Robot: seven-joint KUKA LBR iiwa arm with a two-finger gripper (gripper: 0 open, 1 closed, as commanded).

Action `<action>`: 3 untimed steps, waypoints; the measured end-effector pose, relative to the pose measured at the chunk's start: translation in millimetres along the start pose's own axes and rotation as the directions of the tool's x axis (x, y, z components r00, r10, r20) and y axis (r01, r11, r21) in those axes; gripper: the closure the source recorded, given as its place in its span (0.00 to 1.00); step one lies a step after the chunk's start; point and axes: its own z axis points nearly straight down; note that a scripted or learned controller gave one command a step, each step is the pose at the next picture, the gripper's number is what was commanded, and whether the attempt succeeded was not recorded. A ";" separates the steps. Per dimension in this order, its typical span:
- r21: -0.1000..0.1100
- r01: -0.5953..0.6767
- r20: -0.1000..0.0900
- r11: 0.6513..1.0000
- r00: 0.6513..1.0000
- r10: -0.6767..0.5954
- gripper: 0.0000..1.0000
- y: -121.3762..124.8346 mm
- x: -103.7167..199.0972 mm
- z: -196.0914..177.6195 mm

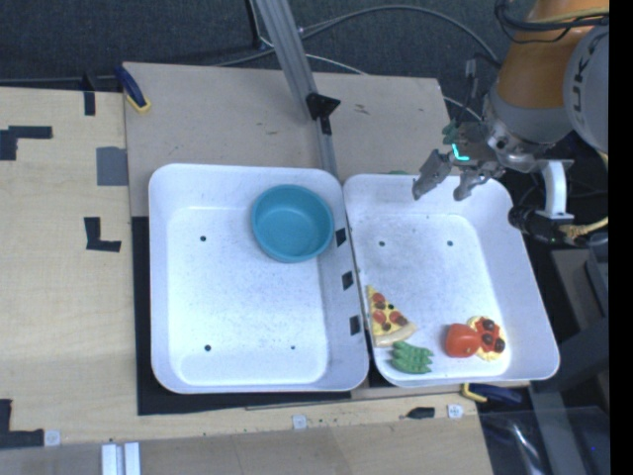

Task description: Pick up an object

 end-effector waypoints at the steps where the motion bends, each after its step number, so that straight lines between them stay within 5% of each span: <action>1: 0.000 0.000 0.000 1.000 1.000 0.000 0.00 0.0 0.0 0.0; 3: 0.003 0.001 0.000 1.000 1.000 -0.001 0.00 8.1 4.5 93.2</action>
